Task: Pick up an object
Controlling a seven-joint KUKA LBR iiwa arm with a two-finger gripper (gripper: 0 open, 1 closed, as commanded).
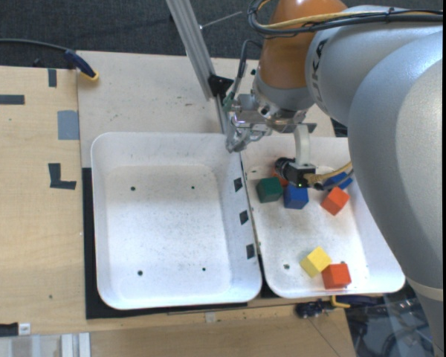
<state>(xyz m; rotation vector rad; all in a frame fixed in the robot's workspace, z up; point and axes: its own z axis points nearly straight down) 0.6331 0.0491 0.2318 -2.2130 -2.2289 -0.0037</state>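
My gripper [237, 138] hangs over the far rim where the two bins meet, above the top left corner of the right bin [372, 262]. In that bin a green block [268, 190] and a blue block [295, 197] lie side by side, just below and to the right of the gripper. An orange block [334, 200] sits right of the blue one. Near the front of the bin a yellow block [317, 261] touches a red block [336, 275]. I see no block at the gripper.
The left bin [104, 162] lies beside the right one, and their rims meet in a ridge [244, 222] bearing black marks. A grey metal bar [193, 36] slants down behind the gripper. The big grey arm covers the right side of the view.
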